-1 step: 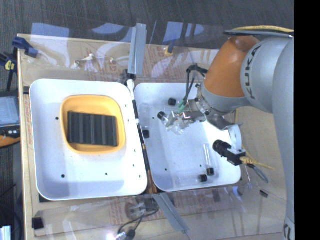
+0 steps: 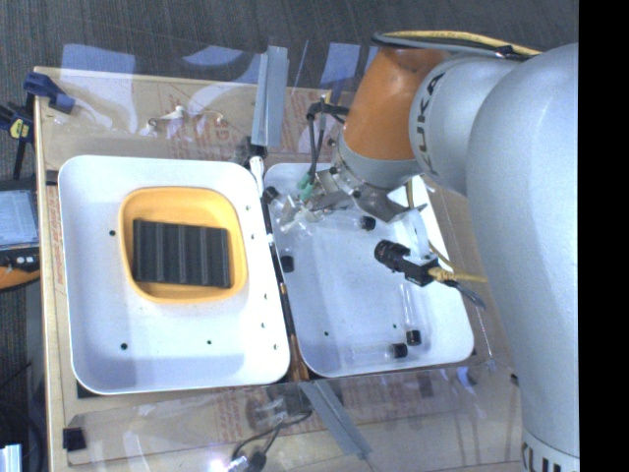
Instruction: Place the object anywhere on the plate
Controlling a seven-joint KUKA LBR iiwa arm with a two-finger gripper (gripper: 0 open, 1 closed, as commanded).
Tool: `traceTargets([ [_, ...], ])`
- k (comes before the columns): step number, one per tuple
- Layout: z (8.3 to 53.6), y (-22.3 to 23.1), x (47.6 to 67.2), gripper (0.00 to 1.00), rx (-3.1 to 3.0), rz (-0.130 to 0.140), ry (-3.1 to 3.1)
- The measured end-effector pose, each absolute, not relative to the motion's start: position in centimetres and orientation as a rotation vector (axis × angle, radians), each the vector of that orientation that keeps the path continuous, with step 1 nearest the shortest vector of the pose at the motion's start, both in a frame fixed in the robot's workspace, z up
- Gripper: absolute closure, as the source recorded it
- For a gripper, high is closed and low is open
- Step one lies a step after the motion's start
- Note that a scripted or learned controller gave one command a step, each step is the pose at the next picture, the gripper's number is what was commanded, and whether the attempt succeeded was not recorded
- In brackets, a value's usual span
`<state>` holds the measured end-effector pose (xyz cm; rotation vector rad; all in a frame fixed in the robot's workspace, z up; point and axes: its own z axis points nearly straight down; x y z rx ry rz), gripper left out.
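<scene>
Yellow plate (image 2: 182,203) sits in the left bin (image 2: 98,332), toward that bin's far half. Rounded-square shape, raised rim.

Dark ridged block (image 2: 183,254) lies flat on the plate, inside the rim, covering most of the plate's middle and near part. Yellow rim shows on all sides of it, widest on the far side. Nothing is touching the block.

Right bin (image 2: 344,352) stands just right of the plate's bin, with the two walls side by side. Both rest on the desk (image 2: 197,116), which is pale wood with clear plastic scraps beyond the plate.

Arm (image 2: 511,195) comes in from the right, well apart from the plate, and covers much of the right bin. Orange band (image 2: 388,101) is to the far right of the plate.

Gripper (image 2: 313,197) hangs over the right bin's far left corner, right of the plate and across the bin walls from it. Jaws: too cluttered with cables and glare, so I cannot tell if they are released or clenched. No object is seen between them.

A black plug (image 2: 401,260) on a cable sticks out below the wrist, over the right bin's middle.
</scene>
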<state>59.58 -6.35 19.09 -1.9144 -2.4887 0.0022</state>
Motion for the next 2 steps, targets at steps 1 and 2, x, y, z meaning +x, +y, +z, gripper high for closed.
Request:
traceTargets([
  [1, 19.06, -2.97, 58.81, 1.0, -1.597, 0.005, -2.699],
  [2, 19.07, -3.0, 58.81, 0.0, -1.598, 0.005, -2.699],
])
